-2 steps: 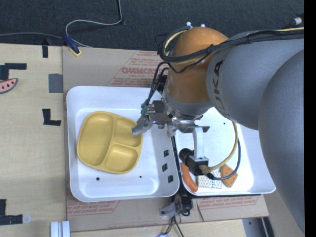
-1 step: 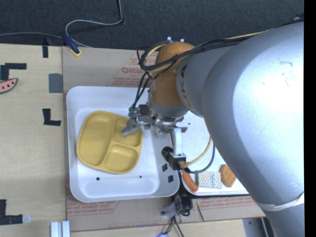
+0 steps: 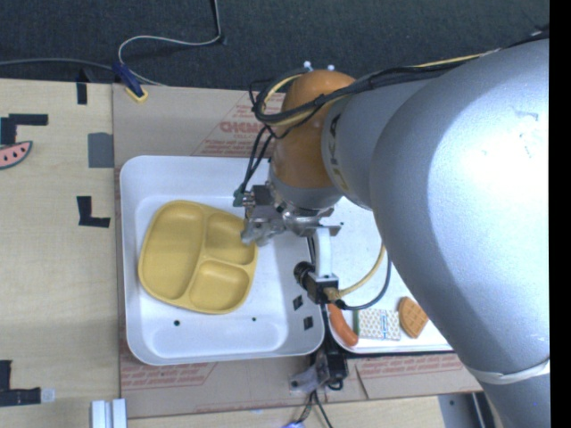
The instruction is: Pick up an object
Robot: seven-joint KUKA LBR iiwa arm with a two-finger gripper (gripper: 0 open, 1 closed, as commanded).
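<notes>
Your gripper [image 3: 252,228] sits at the tray's [image 3: 192,257] right rim, jaw opening impossible to tell, no lift yet, so the pick remains.

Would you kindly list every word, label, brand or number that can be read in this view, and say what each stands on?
No text reads with certainty.
Red printing on the cardboard sheet above the left bin: blurred and partly hidden by cables, not legible.
Fainter red printing along the cardboard's bottom edge: too small to read.
Small packet in the right bin: printed, but too blurred to read.
</notes>
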